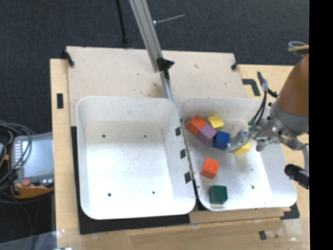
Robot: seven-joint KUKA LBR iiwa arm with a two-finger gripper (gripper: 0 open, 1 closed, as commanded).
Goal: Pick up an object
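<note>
Camera view, from where I sit: the left bin [130, 155] holds no blocks, and in the right bin [260, 191] I see an orange block [196, 124], a purple block [207, 133], a yellow block [216, 122], a blue block [221, 140], another orange block [210, 167] and a green block [218, 194]. Farther right the gripper [240, 144] sits low over a second yellow block [242, 149]; I can't tell whether the fingers are clenched on it. I judge the pick unfinished: nothing looks lifted clear yet.

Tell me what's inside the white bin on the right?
The right white bin holds seven small blocks: two orange, two yellow, one purple, one blue, one green. The gripper partly hides the second yellow one.
</note>
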